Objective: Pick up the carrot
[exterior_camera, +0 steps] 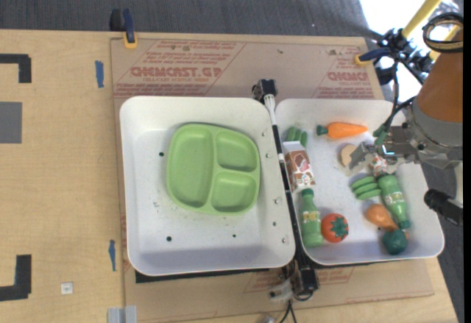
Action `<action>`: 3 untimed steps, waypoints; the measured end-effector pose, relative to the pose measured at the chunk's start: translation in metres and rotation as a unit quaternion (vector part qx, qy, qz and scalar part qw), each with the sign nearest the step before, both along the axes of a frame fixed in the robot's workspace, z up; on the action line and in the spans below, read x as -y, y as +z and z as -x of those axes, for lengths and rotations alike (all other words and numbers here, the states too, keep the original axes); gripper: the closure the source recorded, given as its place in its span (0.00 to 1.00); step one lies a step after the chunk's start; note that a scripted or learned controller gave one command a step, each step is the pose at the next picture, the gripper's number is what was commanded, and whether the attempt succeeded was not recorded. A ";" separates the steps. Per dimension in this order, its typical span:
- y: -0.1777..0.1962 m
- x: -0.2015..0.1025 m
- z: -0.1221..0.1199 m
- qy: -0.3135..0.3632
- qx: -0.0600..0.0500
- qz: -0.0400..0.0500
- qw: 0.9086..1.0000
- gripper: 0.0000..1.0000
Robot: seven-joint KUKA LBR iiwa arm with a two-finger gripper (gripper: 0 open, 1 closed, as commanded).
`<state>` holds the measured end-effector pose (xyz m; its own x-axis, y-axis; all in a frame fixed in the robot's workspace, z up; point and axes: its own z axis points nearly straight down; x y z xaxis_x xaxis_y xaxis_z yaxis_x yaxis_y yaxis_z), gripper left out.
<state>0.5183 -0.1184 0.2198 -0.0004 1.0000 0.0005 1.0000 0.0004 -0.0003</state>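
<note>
We see the carrot (344, 130) as a small toy, bright orange and tapered, lying nearly flat with its point toward three o'clock and a stub of green leaves at its nine o'clock end. It rests on the floor of the right bin (434, 240), up near that bin's twelve o'clock wall, apart from the other pieces. The gripper (366, 154) reaches in from three o'clock and sits low over the bin, just at five o'clock from the carrot's tip; its metal fingers (358, 158) look parted a little with nothing between them, and the carrot lies clear of them. A pale round piece (346, 156) sits just at nine o'clock of the fingertips, too blurred for us to name. Toward six o'clock we find a ribbed green vegetable (363, 186), a green bottle (394, 200), an orange piece (380, 216) half tucked under that bottle, and a dark green lump (394, 242) whose kind we cannot make out. Along the bin's nine o'clock wall lie a small green item (294, 135), a printed packet (299, 169), another green bottle (310, 220) and a tomato (335, 228). The left bin (140, 167) bears a green divided plate (214, 168). The arm's orange band (447, 90) is cut off at the frame's three o'clock edge.
</note>
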 end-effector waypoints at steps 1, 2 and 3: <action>0.022 0.008 -0.083 0.019 0.001 0.000 1.000 0.00; -0.061 0.030 -0.108 -0.002 -0.001 0.000 1.000 0.00; -0.127 0.062 -0.133 0.012 -0.004 0.000 1.000 0.00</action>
